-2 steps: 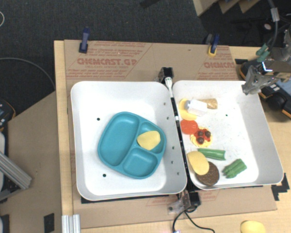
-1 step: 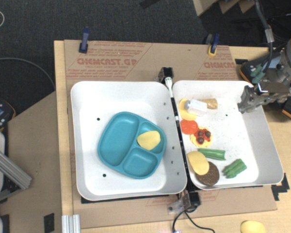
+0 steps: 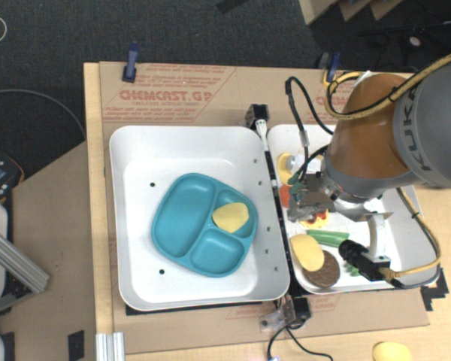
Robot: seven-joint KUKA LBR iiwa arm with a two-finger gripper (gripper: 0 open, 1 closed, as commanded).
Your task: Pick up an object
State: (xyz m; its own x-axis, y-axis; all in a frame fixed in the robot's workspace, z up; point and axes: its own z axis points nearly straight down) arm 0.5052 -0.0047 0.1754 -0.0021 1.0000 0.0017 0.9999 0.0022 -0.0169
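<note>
A grey robot arm with an orange band lowers its pincer (image 3: 310,201) into the right-hand shallow white bin (image 3: 406,254) on the cardboard-covered tabletop (image 3: 173,96), among a clutter of small toy foods. Whether the pincer is wide, narrow or closed on anything cannot be told from this slanted overhead view (the wrist hides most of it). Candidates lie close by: a green elongated piece (image 3: 332,238) just below the pincer, a pale yellow oval piece (image 3: 309,252) resting against a brown round one (image 3: 325,271) near the bin's front edge, and a small yellow piece (image 3: 285,163) by the dividing wall. In the left white bin (image 3: 128,201), a teal sectioned plastic plate (image 3: 184,228) carries another pale yellow chip-shaped piece (image 3: 231,216). A clean pick probably means centring on one item, clear of its neighbours and the bin wall, before closing.
</note>
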